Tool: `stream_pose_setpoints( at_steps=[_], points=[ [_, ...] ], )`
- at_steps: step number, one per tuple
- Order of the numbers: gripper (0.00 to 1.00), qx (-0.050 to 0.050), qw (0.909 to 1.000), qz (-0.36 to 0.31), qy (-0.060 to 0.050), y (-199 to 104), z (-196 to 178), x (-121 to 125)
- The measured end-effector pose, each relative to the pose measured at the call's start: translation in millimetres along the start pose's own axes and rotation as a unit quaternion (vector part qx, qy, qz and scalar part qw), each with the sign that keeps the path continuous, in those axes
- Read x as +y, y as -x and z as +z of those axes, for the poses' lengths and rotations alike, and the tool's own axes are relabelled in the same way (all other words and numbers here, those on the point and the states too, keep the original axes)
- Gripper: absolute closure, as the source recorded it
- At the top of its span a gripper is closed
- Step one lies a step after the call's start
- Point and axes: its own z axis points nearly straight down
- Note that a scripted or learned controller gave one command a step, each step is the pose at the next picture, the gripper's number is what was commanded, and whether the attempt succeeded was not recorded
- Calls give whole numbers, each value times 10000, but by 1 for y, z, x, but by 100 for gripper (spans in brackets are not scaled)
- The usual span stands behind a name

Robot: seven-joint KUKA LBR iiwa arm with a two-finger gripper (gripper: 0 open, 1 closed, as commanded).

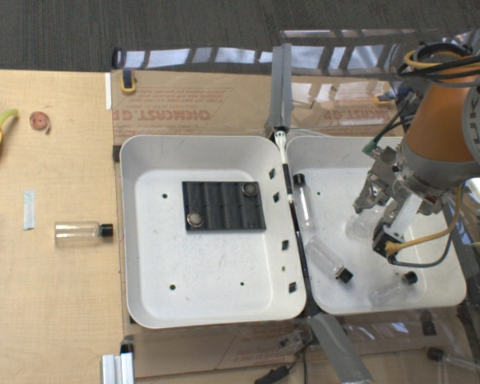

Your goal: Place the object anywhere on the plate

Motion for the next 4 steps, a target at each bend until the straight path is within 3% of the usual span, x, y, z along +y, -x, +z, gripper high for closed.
stream_pose_setpoints(
  at_steps=[1,2,3,4],
  points=[
    [100,2,9989,472,10,50,-39,106],
    [100,4,9850,1725,-4,83,-41,50],
    [100,3,9993,373,15,58,-130,149],
    [100,-3,10000,16,-3,-1,-20,51]
  ],
)
